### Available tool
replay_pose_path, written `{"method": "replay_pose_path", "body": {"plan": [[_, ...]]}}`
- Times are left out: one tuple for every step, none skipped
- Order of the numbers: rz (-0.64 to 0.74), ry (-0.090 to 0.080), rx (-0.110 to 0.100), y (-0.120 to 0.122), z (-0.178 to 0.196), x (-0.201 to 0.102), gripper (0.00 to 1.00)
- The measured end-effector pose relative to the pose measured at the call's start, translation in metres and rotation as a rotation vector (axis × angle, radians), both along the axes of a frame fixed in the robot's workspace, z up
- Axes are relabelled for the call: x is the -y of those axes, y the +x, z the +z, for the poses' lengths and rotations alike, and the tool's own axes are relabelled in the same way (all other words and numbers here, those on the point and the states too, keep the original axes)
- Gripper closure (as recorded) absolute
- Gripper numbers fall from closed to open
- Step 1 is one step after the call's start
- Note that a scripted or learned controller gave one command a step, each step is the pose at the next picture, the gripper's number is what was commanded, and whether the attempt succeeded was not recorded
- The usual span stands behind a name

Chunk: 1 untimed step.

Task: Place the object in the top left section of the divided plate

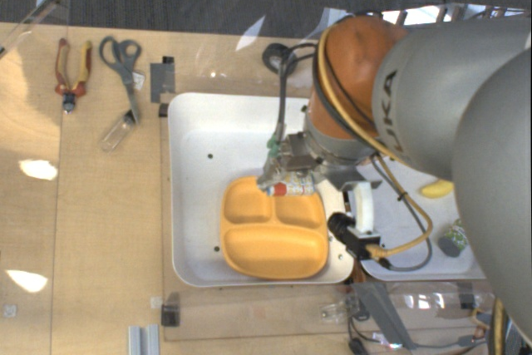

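The arm [432,96] reaches in from the right over the left bin [195,179]; its tool [287,179] hangs over the upper edge of the yellow plate [274,229], which lies in this bin; a small red and white object [278,189] is at the tool tip, on the ridge between the two upper sections; I cannot tell if it is pinched. On the tabletop [83,220], left of the bin, lie pliers [71,72] and scissors [125,83]; a yellow thing [436,189] lies in the right bin.
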<state>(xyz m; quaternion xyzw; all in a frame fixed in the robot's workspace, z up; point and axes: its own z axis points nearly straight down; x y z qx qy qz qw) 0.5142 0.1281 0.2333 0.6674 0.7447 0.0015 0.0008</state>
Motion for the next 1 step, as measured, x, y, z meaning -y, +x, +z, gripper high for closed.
{"method": "replay_pose_path", "body": {"plan": [[0.0,0.0,0.0,0.0001,0.0,0.0001,0.0]]}}
